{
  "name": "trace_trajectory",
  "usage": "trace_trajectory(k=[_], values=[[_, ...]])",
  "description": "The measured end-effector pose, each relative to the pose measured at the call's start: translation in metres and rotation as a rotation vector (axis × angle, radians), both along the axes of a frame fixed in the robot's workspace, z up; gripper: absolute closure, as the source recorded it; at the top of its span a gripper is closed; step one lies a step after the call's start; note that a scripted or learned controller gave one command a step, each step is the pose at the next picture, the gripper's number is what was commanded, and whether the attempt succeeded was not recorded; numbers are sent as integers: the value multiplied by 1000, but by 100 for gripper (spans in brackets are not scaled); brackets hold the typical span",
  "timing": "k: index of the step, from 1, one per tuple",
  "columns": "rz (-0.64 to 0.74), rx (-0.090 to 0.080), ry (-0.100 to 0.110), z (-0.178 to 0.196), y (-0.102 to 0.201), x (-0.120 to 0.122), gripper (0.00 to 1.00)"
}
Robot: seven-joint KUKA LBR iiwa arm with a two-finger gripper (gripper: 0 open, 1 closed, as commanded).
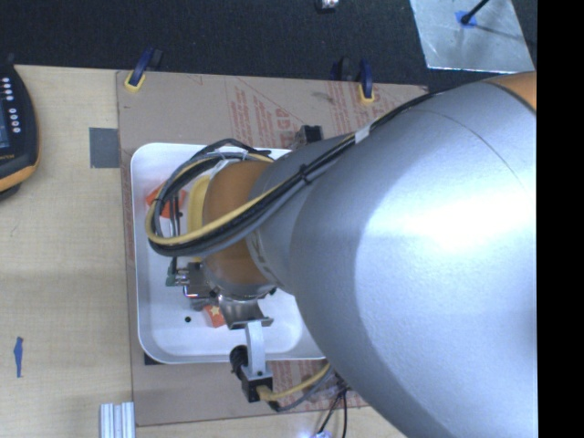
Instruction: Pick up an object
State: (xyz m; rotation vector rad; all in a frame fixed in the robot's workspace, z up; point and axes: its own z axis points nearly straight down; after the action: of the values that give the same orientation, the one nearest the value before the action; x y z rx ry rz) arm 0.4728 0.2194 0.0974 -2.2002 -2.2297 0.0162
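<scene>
The arm [429, 254] reaches across from the right and hangs low over the left bin [144, 245], its wrist pointed down into the tray. This looks like the reach or descent stage of a pick: the gripper [219, 310] sits close above the bin floor, near the lower middle of the tray, and nothing can be seen lifted clear.

A small orange-red object [213, 317] lies on the white floor right at the gripper, touching or just beside it; which, the wrist hides. Whether the gripper is spread or closed, I cannot tell, since the metal wrist block and a bracket cover it from above. More red and yellow shows at the upper left of the bin, behind the cables [196, 231], likely other items, though too hidden to name.

The next move, as I judge it, calls for a settled closing on the orange-red object and then a straight lift, slow enough to show if it comes along.

The bin is smooth, white, shallow, with rounded corners, probably plastic. The arm is matte grey and bulbous, with an orange-brown band at the wrist. Yellow and black cables loop loosely round it. The bin rests on a brown board [265, 99] clamped to the pale wood-grain counter [64, 272].
</scene>
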Motion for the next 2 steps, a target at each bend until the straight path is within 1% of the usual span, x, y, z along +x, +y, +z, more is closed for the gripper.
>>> trace_trajectory(k=[1, 2], values=[[-9, 0, -11, 24, -4, 3, 100], [-13, 1, -13, 67, -21, 3, 100]])
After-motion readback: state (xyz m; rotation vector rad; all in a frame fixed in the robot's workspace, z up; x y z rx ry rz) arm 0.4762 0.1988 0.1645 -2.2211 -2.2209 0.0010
